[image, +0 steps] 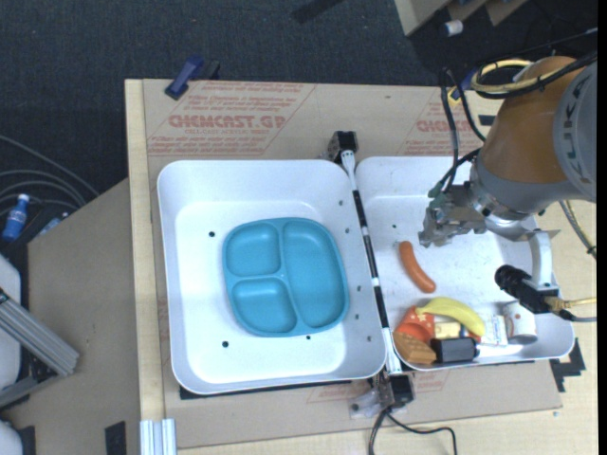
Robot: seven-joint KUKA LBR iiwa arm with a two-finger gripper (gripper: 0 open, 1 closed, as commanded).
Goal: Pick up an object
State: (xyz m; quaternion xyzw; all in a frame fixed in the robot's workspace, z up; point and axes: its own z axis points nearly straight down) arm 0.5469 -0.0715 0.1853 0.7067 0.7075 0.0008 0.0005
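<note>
The table (285,112) is a brown cardboard-faced surface with red lettering, carrying two shallow white bins side by side. The left white bin (190,349) holds a light blue plastic plate with three compartments (283,275), lying flat near the bin's middle.

The right white bin (398,183) holds the loose items. An orange-red hot dog sausage (415,266) lies on the bin floor near the bin's left wall, slanted, with nothing touching it. Toward the near edge sits a cluster: a yellow banana (453,314), a red tomato-like piece (417,331) just left of it, a tan rounded piece (413,349) beneath that, and a small dark rectangular block (454,350) touching the banana's underside. A white object with a red band (516,324) lies to the right of the cluster.

The grey arm with the orange band (531,140) enters from the right and reaches over the right bin. The hand (444,227) hangs above the bin's upper middle, up and to the right of the sausage and apart from it. Whether the hand is apart or together cannot be told. No item is seen between its fingers.

A blue clip (185,77) sits at the table's far left corner.
</note>
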